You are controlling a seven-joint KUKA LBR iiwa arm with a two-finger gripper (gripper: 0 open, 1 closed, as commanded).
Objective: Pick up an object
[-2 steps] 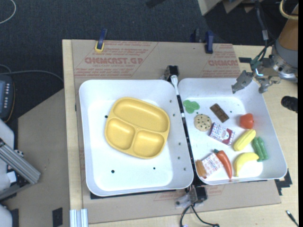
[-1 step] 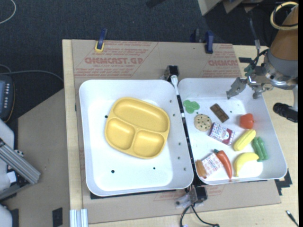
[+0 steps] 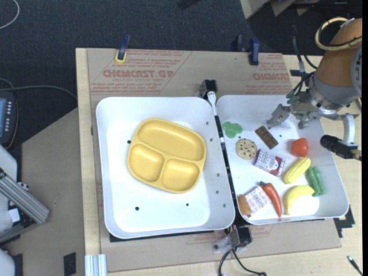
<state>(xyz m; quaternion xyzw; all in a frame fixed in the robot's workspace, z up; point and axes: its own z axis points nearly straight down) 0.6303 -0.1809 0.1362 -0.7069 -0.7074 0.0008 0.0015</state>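
- Yellow divided tray point(image 3: 167, 155): sits in the bin left of the brown bar; not a target for me.
- Cookie point(image 3: 246, 149): just below-left of the brown bar, clear of its neighbours, an easy alternative.
- Brown bar point(image 3: 266, 137): nearest candidate; I should descend straight, fingers across its narrow side.
- My gripper point(image 3: 290, 115): hovers just up-right of the brown bar, fingers spread, grasping nothing.
- Tomato point(image 3: 299, 147): right of the brown bar; round, likely to slip.

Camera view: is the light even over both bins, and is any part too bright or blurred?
Camera view: the light is mostly even; the right bin washes out near its lower right corner, where the yellow lemon nearly merges with the white; the gripper looks slightly soft; the yellow tray is sharp.
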